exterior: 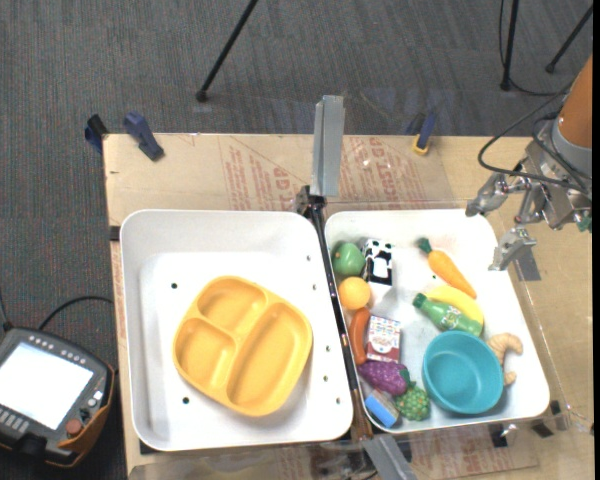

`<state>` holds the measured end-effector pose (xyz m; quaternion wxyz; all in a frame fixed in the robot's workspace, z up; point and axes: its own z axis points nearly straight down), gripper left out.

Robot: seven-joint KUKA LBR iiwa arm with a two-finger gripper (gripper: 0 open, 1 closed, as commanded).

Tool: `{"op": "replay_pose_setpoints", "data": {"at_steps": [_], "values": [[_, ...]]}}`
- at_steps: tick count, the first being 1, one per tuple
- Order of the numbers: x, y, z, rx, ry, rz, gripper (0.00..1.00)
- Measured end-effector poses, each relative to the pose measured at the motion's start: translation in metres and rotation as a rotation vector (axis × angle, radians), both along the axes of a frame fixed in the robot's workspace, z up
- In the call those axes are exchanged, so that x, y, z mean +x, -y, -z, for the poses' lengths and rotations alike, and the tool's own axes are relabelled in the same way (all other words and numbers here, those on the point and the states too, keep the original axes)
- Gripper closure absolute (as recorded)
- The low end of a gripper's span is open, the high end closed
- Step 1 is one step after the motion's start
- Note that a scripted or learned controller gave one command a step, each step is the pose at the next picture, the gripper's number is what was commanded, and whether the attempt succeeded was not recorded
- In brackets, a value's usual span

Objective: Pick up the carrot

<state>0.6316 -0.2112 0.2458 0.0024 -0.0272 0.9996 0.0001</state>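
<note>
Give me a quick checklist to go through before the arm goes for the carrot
1. Carrot located: ok, it lies in the right bin, toward the far right corner.
2. Carrot top uncovered: ok, nothing lies over it.
3. Room around the carrot: not ok, the banana sits right against its near end, with the green bottle next to that.
4. Gripper carrying nothing: ok, no item between its fingers.
5. Gripper lined up over the carrot: not ok, it hangs at the bin's right rim, off to the carrot's right.
6. Fingers open wide enough: cannot tell.
</note>
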Motion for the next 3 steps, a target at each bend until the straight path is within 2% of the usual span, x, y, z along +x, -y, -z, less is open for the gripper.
{"op": "replay_pose_setpoints", "data": {"at_steps": [1, 2, 3], "values": [[0.013, -0.026, 0.142, 0.000, 0.000, 0.068, 0.00], [0.012, -0.021, 0.157, 0.002, -0.002, 0.160, 0.00], [0.014, -0.023, 0.145, 0.002, 0.002, 0.154, 1.00]]}}
